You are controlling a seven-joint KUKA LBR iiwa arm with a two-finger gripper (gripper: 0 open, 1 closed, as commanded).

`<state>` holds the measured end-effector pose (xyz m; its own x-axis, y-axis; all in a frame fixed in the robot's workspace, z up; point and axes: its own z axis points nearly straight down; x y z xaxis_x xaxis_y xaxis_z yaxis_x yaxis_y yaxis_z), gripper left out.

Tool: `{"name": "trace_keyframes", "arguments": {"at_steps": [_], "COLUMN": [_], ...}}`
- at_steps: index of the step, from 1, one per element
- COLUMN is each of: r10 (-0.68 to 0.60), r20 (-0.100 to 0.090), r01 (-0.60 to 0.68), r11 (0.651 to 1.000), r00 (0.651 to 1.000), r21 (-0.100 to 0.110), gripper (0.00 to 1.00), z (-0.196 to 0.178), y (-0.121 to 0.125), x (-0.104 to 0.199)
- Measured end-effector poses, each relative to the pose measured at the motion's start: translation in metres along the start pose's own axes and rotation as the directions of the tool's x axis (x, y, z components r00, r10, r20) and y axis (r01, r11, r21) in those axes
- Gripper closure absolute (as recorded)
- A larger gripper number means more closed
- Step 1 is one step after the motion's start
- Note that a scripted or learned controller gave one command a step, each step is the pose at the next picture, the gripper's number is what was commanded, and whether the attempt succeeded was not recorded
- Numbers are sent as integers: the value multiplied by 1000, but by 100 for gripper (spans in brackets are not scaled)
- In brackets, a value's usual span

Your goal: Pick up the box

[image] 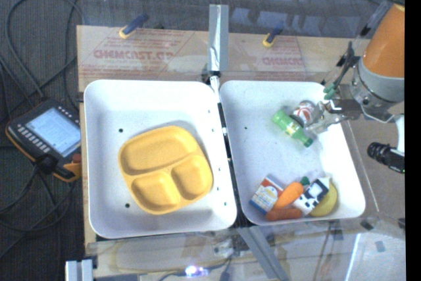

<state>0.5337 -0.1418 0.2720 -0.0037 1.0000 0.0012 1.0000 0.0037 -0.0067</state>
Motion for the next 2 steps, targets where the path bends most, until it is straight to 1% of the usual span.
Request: {"name": "trace_keyframes", "arguments": {"at_steps": [1, 2], "r10": [27, 27], "r20": [0, -2], "r01": [-27, -27], "r11": [1000, 1000], "r00": [1000, 1000], "r21": [2, 1], "gripper": [0, 0], "z": [92, 156], "y": [-17, -49], "x": [78, 40]}}
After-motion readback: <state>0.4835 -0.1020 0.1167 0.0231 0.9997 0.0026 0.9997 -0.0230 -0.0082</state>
